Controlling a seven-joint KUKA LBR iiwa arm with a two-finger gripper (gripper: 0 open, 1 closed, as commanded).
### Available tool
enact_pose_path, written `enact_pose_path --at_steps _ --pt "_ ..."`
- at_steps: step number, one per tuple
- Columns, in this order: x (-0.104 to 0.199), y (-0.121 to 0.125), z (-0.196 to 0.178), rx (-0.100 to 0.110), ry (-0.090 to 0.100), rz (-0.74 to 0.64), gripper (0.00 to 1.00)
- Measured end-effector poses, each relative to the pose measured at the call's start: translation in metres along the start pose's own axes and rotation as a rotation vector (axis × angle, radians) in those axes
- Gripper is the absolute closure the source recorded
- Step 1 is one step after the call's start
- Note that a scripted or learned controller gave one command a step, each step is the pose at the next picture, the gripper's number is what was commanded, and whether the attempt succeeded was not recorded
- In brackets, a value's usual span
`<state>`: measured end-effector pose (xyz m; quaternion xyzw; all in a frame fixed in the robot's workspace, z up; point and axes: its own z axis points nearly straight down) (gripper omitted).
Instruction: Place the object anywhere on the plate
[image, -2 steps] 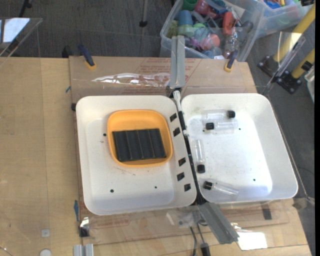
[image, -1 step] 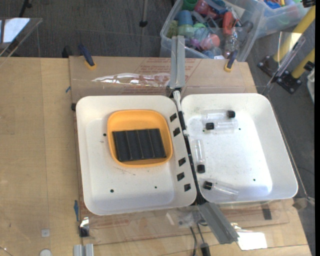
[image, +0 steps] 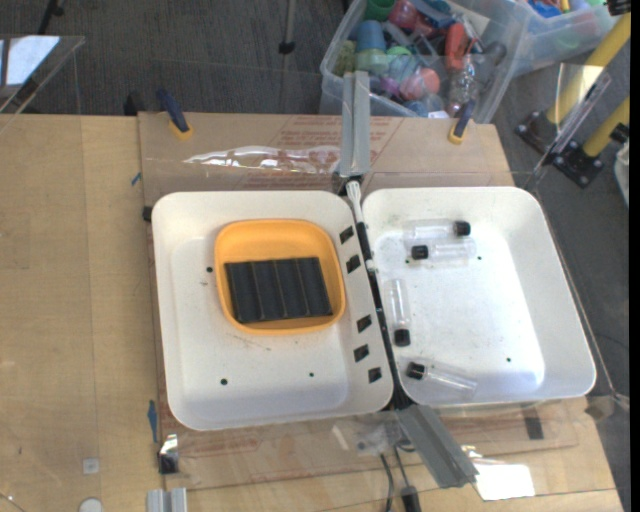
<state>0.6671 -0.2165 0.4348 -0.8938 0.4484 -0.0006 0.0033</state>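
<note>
Bins, two of them, white and shallow, sit side by side on the table, the left bin and the right bin touching along a shared middle seam marked with black tabs. An orange plate lies in the left bin, closer to the table's far edge than its near one. A black ribbed block lies flat on the plate, inside its rim, and covers most of the plate's floor.

Four clear vials with black caps lie on their sides in the right bin. One vial is nearest the far edge, and a second vial lies just beside it. A third vial lies along the middle seam. A fourth vial rests by that bin's near wall.

A sheet of cardboard lies under both bins, held by a blue clamp towards the far edge. Beyond that edge stands a clear tub of coloured toys.

Whether the pincer is open or closed cannot be told.
</note>
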Motion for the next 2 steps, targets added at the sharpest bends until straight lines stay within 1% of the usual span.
enact_pose_path --at_steps 1,2 --pt "-0.0019 -0.0028 0.0 0.0 0.002 -0.163 1.0" --pt "-0.0002 -0.0014 0.0002 0.0 0.002 -0.215 1.0"
